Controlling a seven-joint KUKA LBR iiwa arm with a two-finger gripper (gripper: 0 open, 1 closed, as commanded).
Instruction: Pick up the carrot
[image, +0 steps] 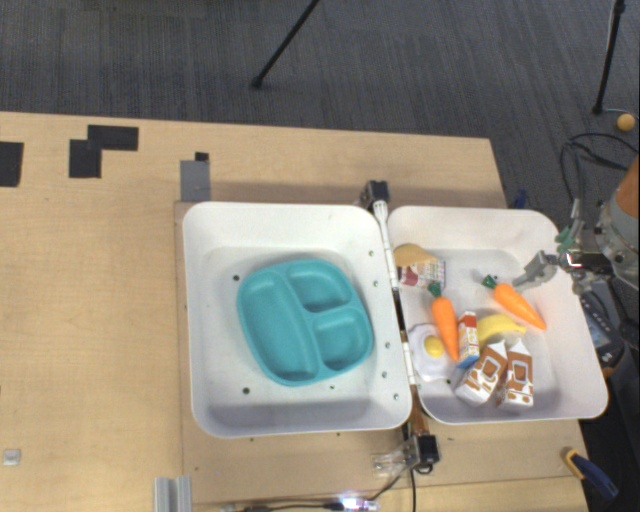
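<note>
Two toy carrots lie in the right bin (470, 240). One carrot (520, 305) rests near the bin's right side, its green top pointing up-left. The other carrot (444, 327) lies upright in the picture near the bin's left wall, green top at its far end. My gripper (538, 268) hangs at the right bin's far right, just above and right of the first carrot's green end. Nothing shows in its grasp. The grey arm comes in behind it from the right edge.
The right bin also holds a yellow banana (500, 327), two brown-and-white cartons (483, 375) (518, 379), a fried egg (432, 347) and a small packet (417, 266). A teal divided plate (303, 320) lies in the left bin (210, 300).
</note>
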